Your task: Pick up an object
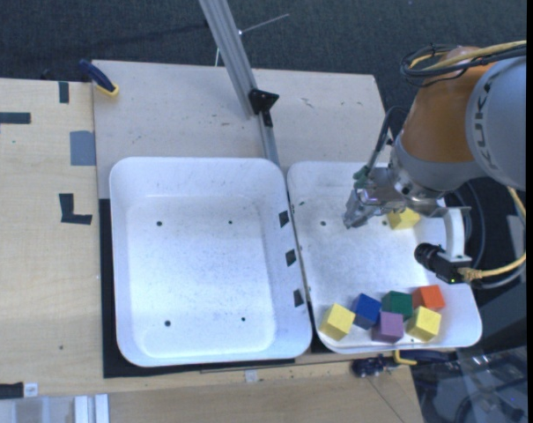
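Pale wood counter runs under two white bins side by side; the left bin has nothing to pick, while the right bin carries all the blocks. At its near edge sits a tight cluster: a yellow block on the left, then blue, purple, green, orange and another yellow on the right, most of them touching their neighbours. One more yellow block lies apart at the far right of that bin, just beside the pincer and partly hidden behind the wrist. The pincer hangs low over the bin floor, pointing toward the left; whether it is open or closed I cannot tell from this slant, and nothing shows between its tips.

These look like small foam or wooden cubes, so I'd guess light, stiff enough to squeeze, matt rather than slippery, and hardly fragile. Flat opposite faces are the place to grip; the lone yellow block offers free sides all round, whereas those in the cluster are hemmed in, and the leftmost yellow one has its left face clear; a light cube may skid on the smooth bin floor if nudged off-centre.
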`<move>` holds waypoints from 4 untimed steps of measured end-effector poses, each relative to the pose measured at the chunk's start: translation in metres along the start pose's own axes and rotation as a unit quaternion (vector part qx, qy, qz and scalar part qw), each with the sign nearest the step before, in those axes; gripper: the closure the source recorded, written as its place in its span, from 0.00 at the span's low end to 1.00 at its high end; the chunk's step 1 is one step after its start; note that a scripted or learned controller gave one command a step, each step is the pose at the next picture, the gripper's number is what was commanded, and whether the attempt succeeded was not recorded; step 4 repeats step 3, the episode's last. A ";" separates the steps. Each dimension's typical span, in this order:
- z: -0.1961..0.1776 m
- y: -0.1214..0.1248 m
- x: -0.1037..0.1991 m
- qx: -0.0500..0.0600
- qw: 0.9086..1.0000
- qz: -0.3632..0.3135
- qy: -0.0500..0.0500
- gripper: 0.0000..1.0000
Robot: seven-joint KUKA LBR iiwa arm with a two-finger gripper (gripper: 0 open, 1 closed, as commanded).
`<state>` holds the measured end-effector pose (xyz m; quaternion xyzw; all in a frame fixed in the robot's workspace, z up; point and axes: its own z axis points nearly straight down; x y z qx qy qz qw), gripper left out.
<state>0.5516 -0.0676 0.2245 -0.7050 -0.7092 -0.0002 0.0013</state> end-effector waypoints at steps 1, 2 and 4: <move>-0.011 -0.011 0.053 0.000 1.000 -0.001 0.000 1.00; -0.019 -0.017 0.104 0.000 1.000 -0.001 0.000 1.00; -0.011 -0.028 0.167 0.001 1.000 -0.001 0.000 1.00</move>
